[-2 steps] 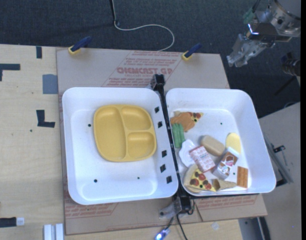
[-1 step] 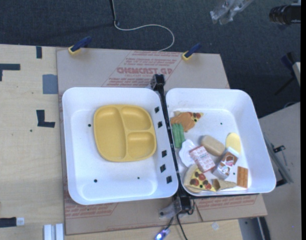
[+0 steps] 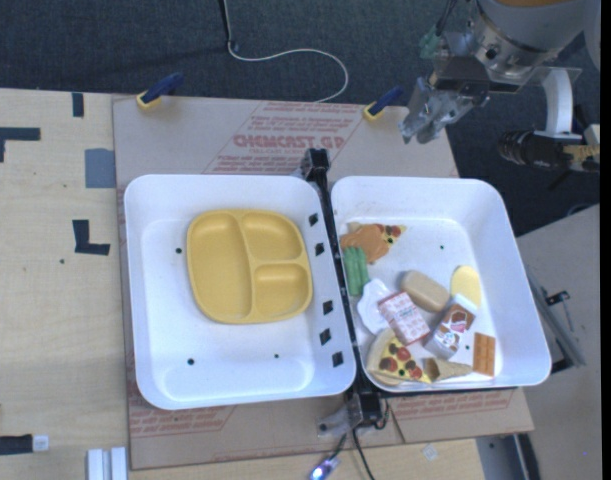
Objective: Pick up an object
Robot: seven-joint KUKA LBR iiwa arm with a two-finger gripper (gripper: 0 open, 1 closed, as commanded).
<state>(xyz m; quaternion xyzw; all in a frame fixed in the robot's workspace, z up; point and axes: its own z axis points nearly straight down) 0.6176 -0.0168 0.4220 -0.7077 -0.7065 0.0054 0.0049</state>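
Note:
The right bin (image 3: 490, 213) holds several toy food pieces: a pizza slice (image 3: 370, 238) near its upper left, a green piece (image 3: 356, 269), a tan bread roll (image 3: 426, 291), a yellow piece (image 3: 467, 286), a red-and-white packet (image 3: 404, 316), a second pizza slice (image 3: 400, 358) and an orange cracker (image 3: 484, 353). My gripper (image 3: 430, 118) hangs high above the bench, beyond the right bin's far edge, with nothing visible between its fingers. How wide the fingers stand is unclear.
The left bin (image 3: 150, 268) holds a yellow divided plate (image 3: 249, 265). A black clip row (image 3: 327, 268) runs between the bins. Blue-and-yellow clamps (image 3: 159, 89) (image 3: 383, 101) pin the cardboard. A white cable (image 3: 285, 56) loops behind the bins.

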